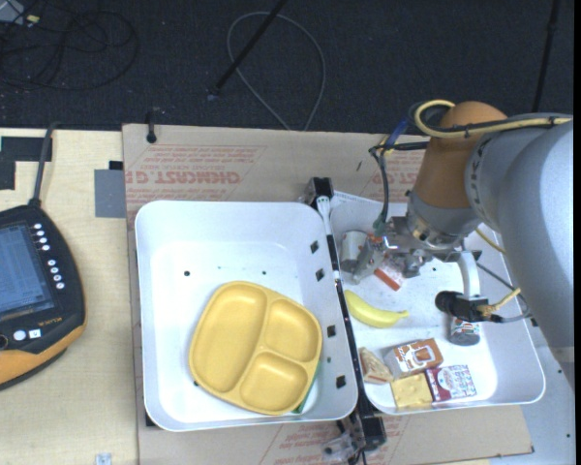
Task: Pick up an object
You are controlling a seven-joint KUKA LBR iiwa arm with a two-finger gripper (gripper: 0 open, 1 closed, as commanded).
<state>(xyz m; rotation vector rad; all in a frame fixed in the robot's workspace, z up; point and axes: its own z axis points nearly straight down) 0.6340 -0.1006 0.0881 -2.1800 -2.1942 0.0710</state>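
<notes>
At the far left a teach pendant (15, 279) lies on the table (77, 143), well apart from the work. Next comes the left bin (165, 231), which holds a yellow divided plate (255, 345) lying flat towards its near right corner.

In the right bin (504, 356), a banana (373, 310) lies close to the left wall, about midway between far and near. Just beyond it is a small orange-red piece (388, 280). The end effector (382, 255) is low in the far left part of this bin, just beside that piece. The view is too cluttered there to tell whether it is spread, pressed together or pinching anything. Nearer the front edge are a tan cracker-like item (373, 364), a brown packet (415, 356), a yellow packet (412, 391) and a red-and-white packet (452, 384), all close together. The arm (455, 172) comes in from the right.

The orange-red piece looks like the likeliest pick, being closest. It is probably light and stiff, but it is small and low, so it could skid away. It is best taken across its narrow width. The banana is the easier alternative. It is light, slightly yielding and smooth-skinned, and it should be gripped across its thick middle, not at a tapering end. The flat packets would be hard to pinch off the bin floor.
</notes>
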